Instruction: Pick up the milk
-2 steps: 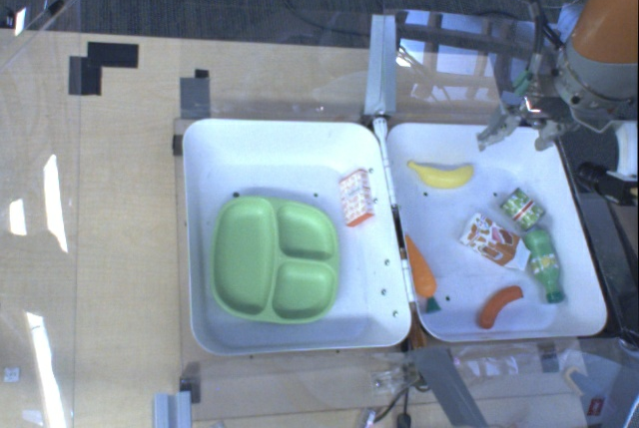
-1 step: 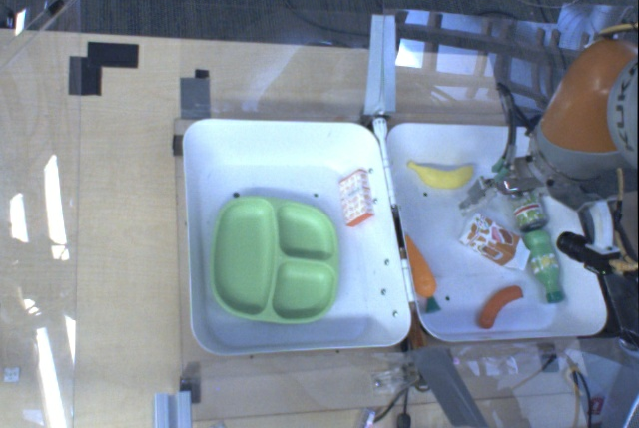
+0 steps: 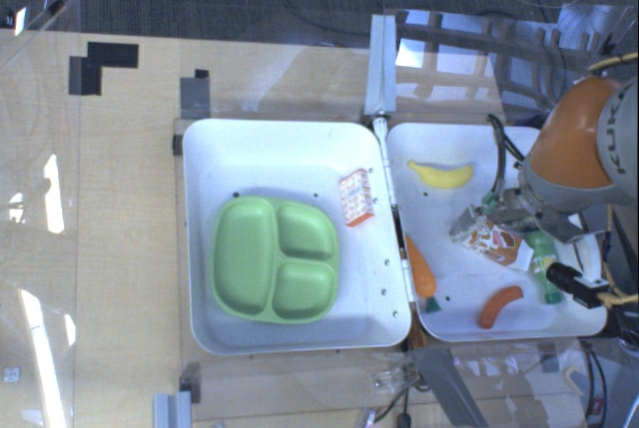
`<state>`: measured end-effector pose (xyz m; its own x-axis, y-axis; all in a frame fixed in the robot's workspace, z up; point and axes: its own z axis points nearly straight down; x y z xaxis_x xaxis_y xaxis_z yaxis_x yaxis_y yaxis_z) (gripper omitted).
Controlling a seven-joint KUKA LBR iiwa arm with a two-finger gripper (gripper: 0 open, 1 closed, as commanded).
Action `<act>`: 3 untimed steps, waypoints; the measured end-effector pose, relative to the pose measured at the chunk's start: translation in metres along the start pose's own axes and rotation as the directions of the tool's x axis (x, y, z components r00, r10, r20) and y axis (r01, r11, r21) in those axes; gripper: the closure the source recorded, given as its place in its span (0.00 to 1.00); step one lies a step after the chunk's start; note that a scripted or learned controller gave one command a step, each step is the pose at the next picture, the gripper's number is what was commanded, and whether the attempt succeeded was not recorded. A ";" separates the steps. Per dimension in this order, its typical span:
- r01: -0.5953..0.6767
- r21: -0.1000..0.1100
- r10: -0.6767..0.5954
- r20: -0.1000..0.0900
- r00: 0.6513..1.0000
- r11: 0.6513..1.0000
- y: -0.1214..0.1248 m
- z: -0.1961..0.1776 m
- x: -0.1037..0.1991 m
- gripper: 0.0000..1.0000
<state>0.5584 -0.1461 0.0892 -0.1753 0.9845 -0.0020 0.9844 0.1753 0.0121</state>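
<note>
The milk, a small white carton with red print, lies in the left bin near its right wall, just beyond the green plate's upper right corner. My gripper hangs over the right bin, well to the right of the milk. It sits low over a white and orange packet, and the wrist hides its tips. Nothing shows held in it.
A green three-part plate fills the middle of the left bin. The right bin holds a banana, a carrot, a red sausage and a green bottle. A raised wall divides the two bins.
</note>
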 end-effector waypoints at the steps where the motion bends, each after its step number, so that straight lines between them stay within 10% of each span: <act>1: 0.003 -0.008 -0.003 0.001 1.000 1.000 0.004 -0.013 0.001 1.00; 2: 0.181 0.003 -0.181 0.000 0.983 0.983 0.037 -0.078 0.051 1.00; 3: 0.180 0.003 -0.180 -0.001 0.984 0.984 0.037 -0.078 0.050 0.00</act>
<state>0.5847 -0.0900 0.1679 -0.3501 0.9367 -0.0036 0.9367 0.3501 0.0081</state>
